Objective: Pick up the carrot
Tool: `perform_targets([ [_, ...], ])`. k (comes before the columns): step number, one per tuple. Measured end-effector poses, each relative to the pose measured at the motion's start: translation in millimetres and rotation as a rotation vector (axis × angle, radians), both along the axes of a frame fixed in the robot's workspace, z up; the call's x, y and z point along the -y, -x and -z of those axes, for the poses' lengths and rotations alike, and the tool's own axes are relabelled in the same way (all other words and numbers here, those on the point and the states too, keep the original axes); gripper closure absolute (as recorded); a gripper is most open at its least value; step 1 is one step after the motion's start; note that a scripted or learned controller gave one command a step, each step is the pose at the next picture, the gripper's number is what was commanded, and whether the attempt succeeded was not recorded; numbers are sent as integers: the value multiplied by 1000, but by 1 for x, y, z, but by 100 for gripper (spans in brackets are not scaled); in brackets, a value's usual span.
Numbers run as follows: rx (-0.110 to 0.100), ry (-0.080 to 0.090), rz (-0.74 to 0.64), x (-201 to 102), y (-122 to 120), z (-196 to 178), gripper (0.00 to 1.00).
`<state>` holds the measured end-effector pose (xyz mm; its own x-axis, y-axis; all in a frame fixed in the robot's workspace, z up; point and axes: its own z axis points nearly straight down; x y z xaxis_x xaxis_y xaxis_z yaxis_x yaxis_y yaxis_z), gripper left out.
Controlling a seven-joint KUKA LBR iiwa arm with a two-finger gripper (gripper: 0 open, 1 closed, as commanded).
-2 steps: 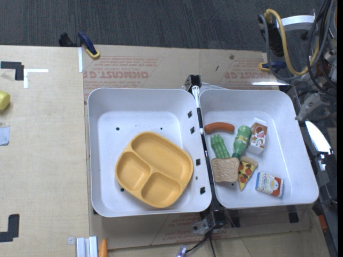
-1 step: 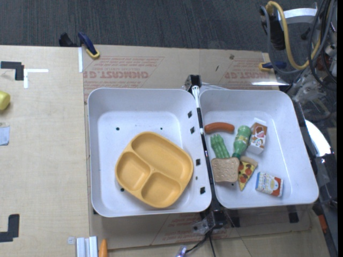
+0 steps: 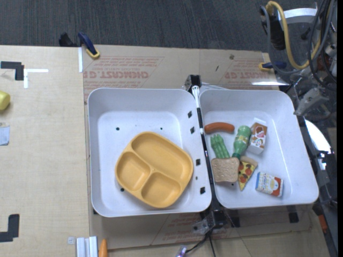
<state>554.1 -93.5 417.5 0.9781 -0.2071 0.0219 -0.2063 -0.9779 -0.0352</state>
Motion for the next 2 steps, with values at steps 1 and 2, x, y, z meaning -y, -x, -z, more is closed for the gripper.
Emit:
perform_targets([
  [1,13,-15,3,-2,-4,-10,100],
  [2,14,-16,3,-2,-4,-10,0],
])
